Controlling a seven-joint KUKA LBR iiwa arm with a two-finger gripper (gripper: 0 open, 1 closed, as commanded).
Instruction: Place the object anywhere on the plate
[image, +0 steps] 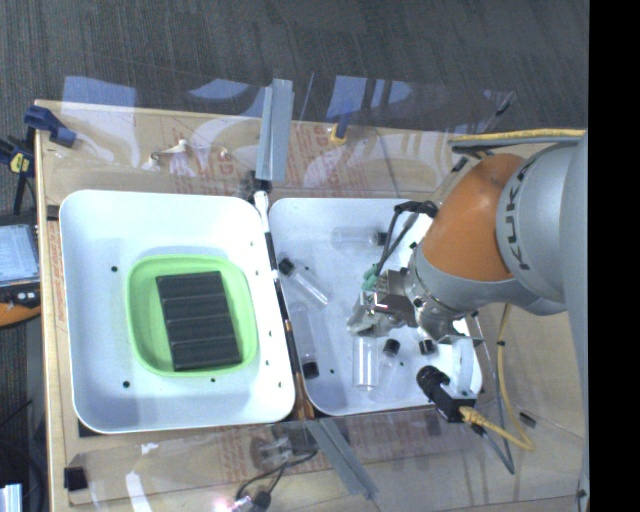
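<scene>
Metal and grey, the claw (372, 312) hangs low over the middle of the right bin (330, 225), and I cannot tell how wide it stands or whether it has anything in its hold, because the wrist and the orange band of the arm (500, 240) cover most of it. Just below the claw, near the bottom edge of this bin, lies a clear plastic tube (367, 362); a second clear tube with a dark cap (303, 284) lies close to the bin's left wall, and a small dark piece (309, 369) sits near the bottom-left corner. I judge these to be the objects for the task. The green plate (240, 290), which carries a dark ribbed block (198, 320), rests in the middle of the left bin (90, 300), well apart from the claw. The risk, I think, is a slip: the tubes are smooth and round, so one may roll away, and one may also fall on the wall between the bins during the carry.
</scene>
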